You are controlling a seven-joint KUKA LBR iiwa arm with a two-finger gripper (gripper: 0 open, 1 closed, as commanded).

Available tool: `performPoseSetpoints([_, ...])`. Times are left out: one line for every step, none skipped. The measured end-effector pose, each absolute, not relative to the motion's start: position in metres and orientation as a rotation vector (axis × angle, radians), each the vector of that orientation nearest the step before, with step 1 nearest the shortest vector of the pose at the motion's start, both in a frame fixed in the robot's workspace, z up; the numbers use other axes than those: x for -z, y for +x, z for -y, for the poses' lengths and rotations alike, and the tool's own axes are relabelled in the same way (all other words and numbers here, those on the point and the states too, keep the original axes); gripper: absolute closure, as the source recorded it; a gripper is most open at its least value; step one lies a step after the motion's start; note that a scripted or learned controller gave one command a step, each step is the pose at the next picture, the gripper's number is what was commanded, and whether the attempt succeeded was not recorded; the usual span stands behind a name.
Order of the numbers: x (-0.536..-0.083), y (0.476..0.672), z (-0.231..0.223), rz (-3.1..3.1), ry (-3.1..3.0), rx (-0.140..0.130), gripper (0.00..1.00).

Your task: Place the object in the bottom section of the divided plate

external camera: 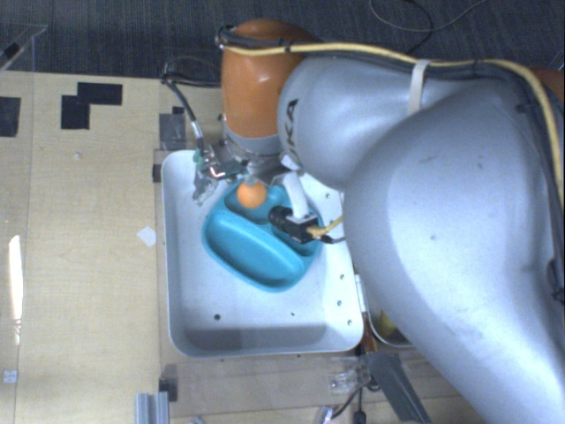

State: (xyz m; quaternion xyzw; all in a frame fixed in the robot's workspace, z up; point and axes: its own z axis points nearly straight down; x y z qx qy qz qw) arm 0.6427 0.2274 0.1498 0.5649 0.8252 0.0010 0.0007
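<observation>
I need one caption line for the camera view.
KUKA arm reaches over a white bin holding a blue divided plate and orange object.

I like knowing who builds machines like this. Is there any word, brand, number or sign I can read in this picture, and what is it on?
Dark letters on the grey arm: partly cut off, they look like part of "KUKA", but only a letter or two shows.
Black block shapes on the bench: markings, not letters.
The blue plate, the white bin and the orange object bear no readable text.
</observation>
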Motion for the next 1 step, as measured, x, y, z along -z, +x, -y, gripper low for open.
performPoseSetpoints([-0.0963, 0.6165, -0.2191, -2.828, 1.333, -0.037, 0.0])
